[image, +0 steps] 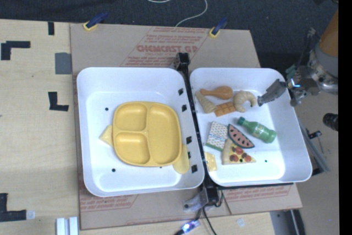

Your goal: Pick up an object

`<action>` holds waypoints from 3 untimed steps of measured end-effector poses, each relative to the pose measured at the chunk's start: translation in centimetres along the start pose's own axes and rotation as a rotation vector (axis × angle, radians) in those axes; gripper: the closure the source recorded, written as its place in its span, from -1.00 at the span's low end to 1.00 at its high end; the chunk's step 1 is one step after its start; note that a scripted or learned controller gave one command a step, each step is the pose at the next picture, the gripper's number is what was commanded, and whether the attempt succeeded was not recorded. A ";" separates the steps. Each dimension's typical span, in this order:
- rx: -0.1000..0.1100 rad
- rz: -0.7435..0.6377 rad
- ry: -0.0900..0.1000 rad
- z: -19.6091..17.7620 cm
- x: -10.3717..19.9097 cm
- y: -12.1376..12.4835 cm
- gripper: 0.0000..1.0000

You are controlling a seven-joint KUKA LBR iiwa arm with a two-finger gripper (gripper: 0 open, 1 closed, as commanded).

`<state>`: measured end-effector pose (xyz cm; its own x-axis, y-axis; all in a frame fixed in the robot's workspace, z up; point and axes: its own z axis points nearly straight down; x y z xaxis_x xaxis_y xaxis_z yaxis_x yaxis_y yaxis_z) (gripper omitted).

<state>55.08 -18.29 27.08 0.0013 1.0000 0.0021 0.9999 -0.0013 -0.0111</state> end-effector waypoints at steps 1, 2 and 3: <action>-0.010 -0.003 -0.002 -0.5 0.0 0.2 -1.00; -0.005 -0.002 -0.002 3.9 -0.3 0.0 -1.00; -0.004 -0.002 -0.001 8.7 -0.6 -0.8 -1.00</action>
